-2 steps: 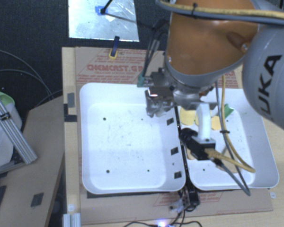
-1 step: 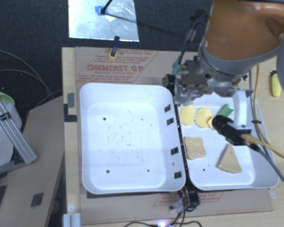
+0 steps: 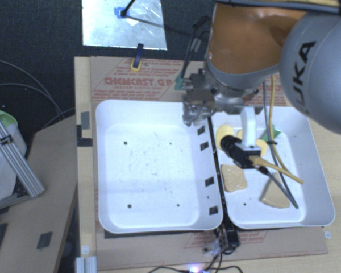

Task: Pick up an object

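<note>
Camera view puts the jaws just above the far left corner of the shallow white right-hand bin point(image 3: 314, 172), and I cannot tell how far apart they stand. Above that bin's far rim, the grey arm with an orange band point(image 3: 244, 33) points its wrist straight down. Inside that bin lie a yellow rounded piece point(image 3: 224, 133), a tan round flat piece point(image 3: 234, 178) and a tan wedge point(image 3: 274, 199), while brown printed cardboard point(image 3: 136, 81) on the bench lies under it.
</note>
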Robot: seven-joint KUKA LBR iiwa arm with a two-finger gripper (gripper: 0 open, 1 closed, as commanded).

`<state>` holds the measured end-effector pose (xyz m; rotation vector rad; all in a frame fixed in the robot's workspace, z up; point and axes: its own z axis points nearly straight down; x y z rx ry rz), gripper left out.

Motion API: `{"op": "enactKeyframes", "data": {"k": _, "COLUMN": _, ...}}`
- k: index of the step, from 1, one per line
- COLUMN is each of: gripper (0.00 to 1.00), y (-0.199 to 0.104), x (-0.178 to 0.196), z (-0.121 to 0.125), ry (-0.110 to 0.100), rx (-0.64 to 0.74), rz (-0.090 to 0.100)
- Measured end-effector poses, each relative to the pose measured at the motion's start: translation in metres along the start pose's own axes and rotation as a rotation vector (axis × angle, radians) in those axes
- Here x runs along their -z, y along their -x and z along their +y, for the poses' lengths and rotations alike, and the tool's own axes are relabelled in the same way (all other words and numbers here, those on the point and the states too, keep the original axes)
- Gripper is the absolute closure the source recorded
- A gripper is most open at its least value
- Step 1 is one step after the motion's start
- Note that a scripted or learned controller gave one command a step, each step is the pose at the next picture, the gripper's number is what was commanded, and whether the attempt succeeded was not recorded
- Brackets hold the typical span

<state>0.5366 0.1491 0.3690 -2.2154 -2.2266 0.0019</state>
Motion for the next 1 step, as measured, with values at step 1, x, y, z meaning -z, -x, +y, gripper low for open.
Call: {"op": "enactKeyframes", "data": {"k": 1, "gripper": 1.0, "y": 0.0359, "x": 0.0901, "z": 0.0133, "ry": 0.014, "rx": -0.007, "rz": 0.002}}
